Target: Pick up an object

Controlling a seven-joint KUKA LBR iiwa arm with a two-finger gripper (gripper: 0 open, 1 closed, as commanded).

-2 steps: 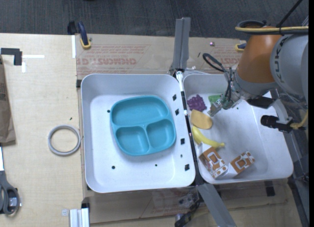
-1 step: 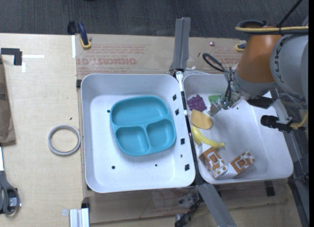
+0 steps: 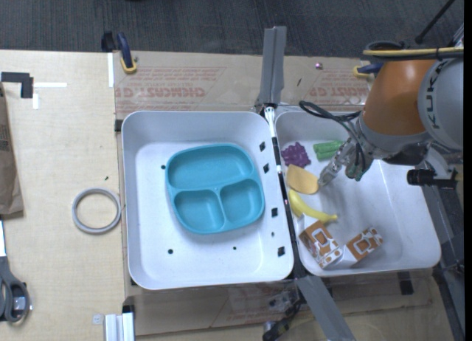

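Camera view from above, and the arm point(image 3: 413, 103) is well inside the right bin point(image 3: 413, 251), orange band over the far corner, gripper point(image 3: 330, 173) angled down toward the bin's left side. The tips are just beside a yellow-tan rounded piece point(image 3: 302, 179), right at its upper right edge. Whether they are apart or together, I cannot tell; the tool is small and dark against the white floor, and nothing is visibly caught between its tips.

So what is on offer? The tan piece sits against the left wall, with a banana point(image 3: 308, 209) just below it, the two touching or nearly so. Purple grapes point(image 3: 296, 154) lie above, a green block point(image 3: 327, 149) beside them toward the arm. Down at the near end, two orange-and-white patterned boxes point(image 3: 341, 244) lie close together, well clear of the gripper.

Over in the left bin point(image 3: 140, 207), a blue divided tray point(image 3: 215, 187) lies alone.

Progress, by my reading: the approach is made, the pick is not. Every item rests on the bin floor, nothing lifted. Left to do: settle on the tan piece, the likeliest target, then close and raise it.
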